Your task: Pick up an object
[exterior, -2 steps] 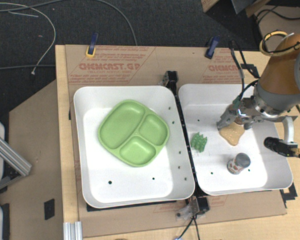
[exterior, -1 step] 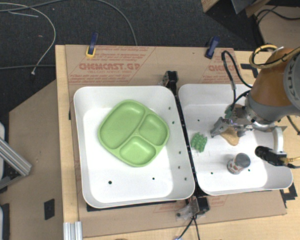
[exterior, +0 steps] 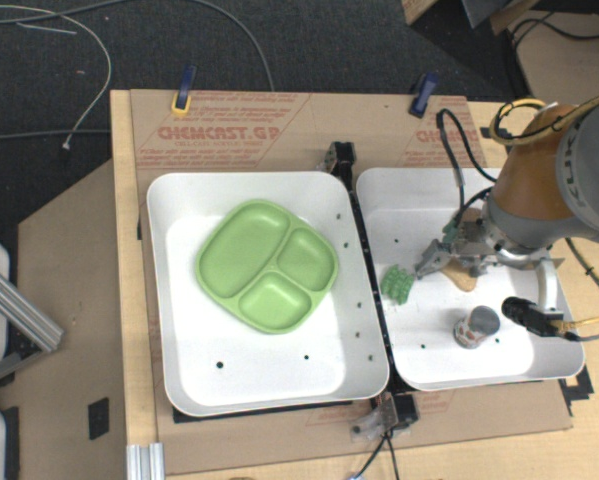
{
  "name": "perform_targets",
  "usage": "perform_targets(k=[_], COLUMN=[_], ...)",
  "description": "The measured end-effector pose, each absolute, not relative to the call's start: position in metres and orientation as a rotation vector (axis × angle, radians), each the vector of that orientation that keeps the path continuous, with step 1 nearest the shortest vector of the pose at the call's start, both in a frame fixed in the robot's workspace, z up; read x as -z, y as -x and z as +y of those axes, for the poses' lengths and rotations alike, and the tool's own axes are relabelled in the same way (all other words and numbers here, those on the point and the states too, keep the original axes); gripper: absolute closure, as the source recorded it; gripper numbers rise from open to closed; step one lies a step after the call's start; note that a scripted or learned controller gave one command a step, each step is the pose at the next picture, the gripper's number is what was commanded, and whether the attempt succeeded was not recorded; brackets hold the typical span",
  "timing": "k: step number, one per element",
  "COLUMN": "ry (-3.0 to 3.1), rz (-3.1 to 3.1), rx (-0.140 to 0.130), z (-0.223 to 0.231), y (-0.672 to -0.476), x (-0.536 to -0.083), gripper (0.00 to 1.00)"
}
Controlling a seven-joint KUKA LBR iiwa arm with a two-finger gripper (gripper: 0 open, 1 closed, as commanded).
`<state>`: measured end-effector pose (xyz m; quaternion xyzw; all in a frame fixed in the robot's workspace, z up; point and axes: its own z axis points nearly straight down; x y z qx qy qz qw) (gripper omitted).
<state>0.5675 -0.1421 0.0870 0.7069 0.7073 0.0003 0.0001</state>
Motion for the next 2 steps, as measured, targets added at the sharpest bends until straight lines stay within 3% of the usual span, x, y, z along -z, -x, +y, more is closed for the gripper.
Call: perform_targets(k=[1,2], ry=[-2.215,-2.217], rz=[2.213,2.22], rx=[-0.005,-0.005], z=[-0.144,-0.138], y=[-0.57,-0.571], x=[-0.1,-0.146], gripper=[1.0,1.0])
